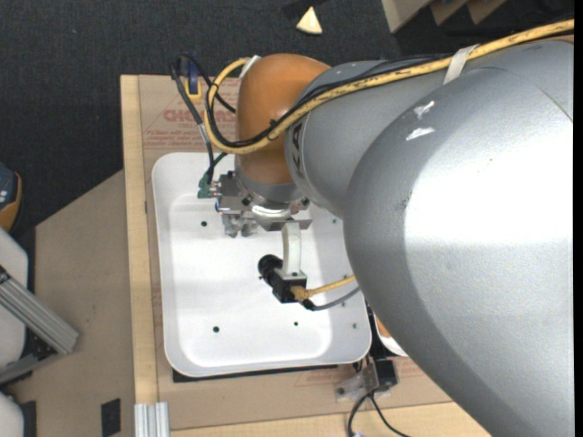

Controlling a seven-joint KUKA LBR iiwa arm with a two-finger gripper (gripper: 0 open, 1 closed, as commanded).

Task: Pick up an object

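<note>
One hand (239, 226) hangs low over the far part of the left white bin (182, 335), and I cannot tell its state because the orange band (273, 107) and the wrist cover it. No object for picking is visible on the bare bin floor, so I judge the step is still the reaching, and the next move needs a real target under the hand. The counter (137, 244) carries faint red printed letters near its far edge, too blurred to read.

1 white bin (182, 326) in view at centre-left of frame, 1 grey arm (437, 198) w/ orange band, 1 yellow cable (383, 76).
</note>
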